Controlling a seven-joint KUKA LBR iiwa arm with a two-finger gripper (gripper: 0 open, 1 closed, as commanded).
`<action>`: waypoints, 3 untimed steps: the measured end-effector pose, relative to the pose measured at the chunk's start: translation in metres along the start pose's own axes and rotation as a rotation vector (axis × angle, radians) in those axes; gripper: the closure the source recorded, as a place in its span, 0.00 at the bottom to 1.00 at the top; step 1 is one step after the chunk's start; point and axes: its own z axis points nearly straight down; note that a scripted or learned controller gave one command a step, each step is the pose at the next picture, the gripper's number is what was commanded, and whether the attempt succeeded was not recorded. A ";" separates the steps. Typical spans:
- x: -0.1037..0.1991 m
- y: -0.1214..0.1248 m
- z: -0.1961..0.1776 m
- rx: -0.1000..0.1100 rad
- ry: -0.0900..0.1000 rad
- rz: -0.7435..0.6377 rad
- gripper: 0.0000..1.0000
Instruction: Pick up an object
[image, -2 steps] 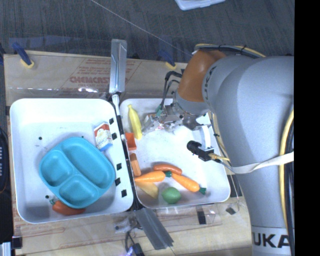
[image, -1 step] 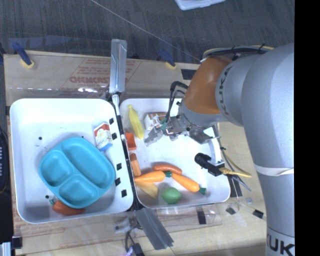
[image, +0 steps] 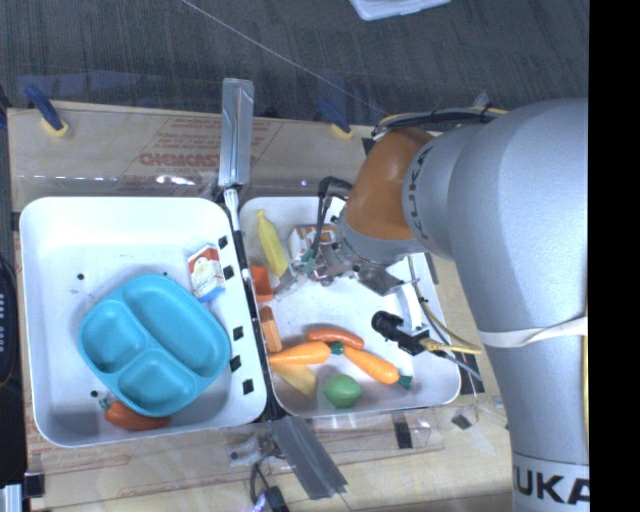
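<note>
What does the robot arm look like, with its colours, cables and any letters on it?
The arm is thick, rounded and light grey, with an orange band above the wrist. Dark letters "UKA" show on its lower casing. Thin dark cables loop near the wrist, down toward the metallic pincer.

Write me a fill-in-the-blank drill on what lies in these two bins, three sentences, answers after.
1. The blue tray lies in the ____ bin as the camera sees it.
2. The round fruit at the near edge of the right bin is ____ in colour.
3. The corn lies beside the ____ between the two bins.

Missing words: left; green; divider
</note>
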 end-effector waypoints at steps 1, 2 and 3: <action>-0.019 -0.124 0.001 0.001 0.002 -0.145 0.00; -0.017 -0.121 -0.010 -0.003 0.002 -0.154 1.00; -0.010 -0.120 -0.023 -0.004 0.001 -0.245 1.00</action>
